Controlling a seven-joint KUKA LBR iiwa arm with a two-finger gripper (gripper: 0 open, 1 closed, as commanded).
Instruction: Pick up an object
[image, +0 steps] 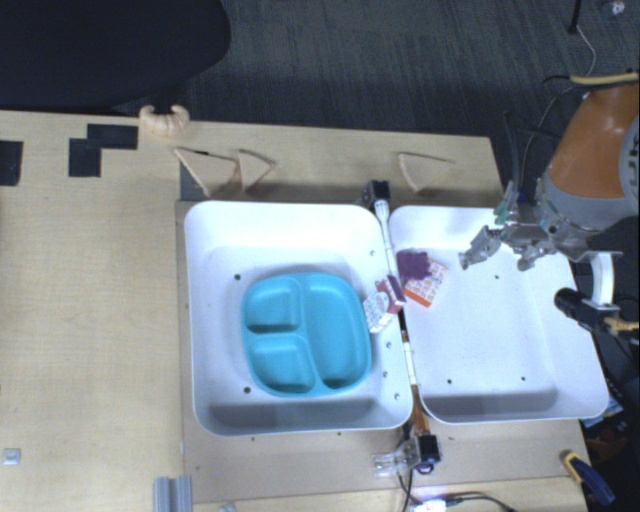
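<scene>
From my station I logged the arm (600, 140) reaching in over the far right corner of the right bin (500, 390), its orange band sitting high above the wrist. The gripper (505, 245) hung over the upper right part of that bin, fingers spread apart with nothing between them; one finger tip pointed left toward the bin's middle, though at this resolution I could not say whether it was clear of the floor or just touching it.

The likely targets were a purple packet (413, 265) and an orange-and-white packet (424, 290), lying touching each other against the left wall of the right bin, near the divider (395, 290) between the bins. A small striped wrapper (379, 305) lay across the divider, partly in the left bin (210, 300). My guess was they ended up there after being pushed to the edge, which makes a clean grasp awkward against the wall.

The left bin also held a turquoise sectioned tray (303, 333), flat and centred, wide for these fingers.

I judged the pick not yet made: the claw stood well to the right of the packets and would need to travel left and descend.
</scene>
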